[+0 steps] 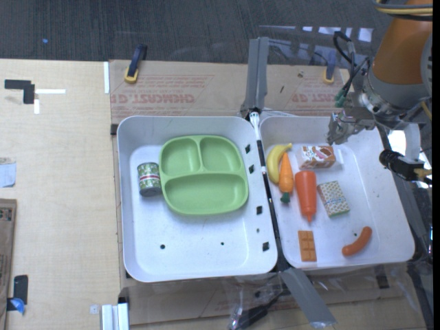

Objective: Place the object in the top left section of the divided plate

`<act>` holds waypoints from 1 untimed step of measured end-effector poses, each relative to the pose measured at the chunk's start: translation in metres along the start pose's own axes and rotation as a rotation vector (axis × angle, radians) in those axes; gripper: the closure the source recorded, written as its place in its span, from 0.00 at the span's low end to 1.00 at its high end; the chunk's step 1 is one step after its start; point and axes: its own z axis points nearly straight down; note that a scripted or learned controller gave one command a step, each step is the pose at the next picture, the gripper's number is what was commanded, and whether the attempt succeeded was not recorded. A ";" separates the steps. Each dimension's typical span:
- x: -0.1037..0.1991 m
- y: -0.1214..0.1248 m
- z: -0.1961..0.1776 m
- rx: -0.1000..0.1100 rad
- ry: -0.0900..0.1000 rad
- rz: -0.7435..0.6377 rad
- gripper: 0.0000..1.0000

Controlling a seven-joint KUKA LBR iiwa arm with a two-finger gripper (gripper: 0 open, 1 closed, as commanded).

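In the camera view, a green divided plate is seen in the left bin, smooth and rounded, with two small sections at the far side and one long section at the near side. A small cylindrical can with a patterned label stands touching the plate's left rim. In the right bin, right of the plate, several things are crowded together: a curved yellow banana, a tapered orange carrot just beside it, a printed packet beyond the carrot, a speckled block, a flat orange wafer and a reddish sausage. The tool is held over the far edge of the right bin, just beyond the packet, well apart from the plate. Whether it is wide or narrow cannot be told, since it is small and dark against the arm. The worktop left of the plate is pale wood.
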 end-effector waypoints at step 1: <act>0.055 -0.079 0.042 -0.002 0.003 -0.211 1.00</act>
